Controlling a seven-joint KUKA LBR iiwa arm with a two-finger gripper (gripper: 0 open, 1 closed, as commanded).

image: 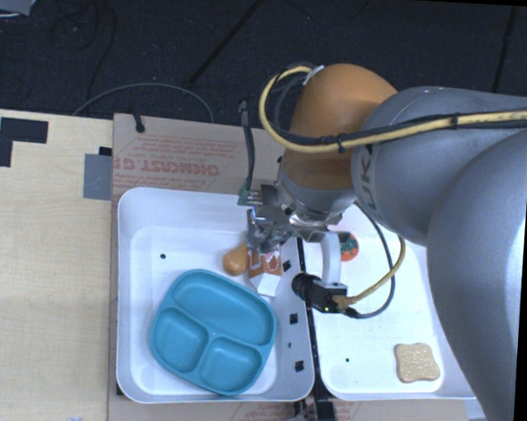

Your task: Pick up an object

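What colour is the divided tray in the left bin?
Light blue divided tray, clearest in the camera view.

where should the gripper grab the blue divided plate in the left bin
Probably the raised outer rim of the blue divided plate, coming straight down. It lies flat, too wide to span, so one finger inside a compartment and one outside suits. The upper left edge looks freest; the right edge sits near the bin wall.

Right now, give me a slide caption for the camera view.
Gripper reaches down into the left bin, beside an orange object and a blue tray.
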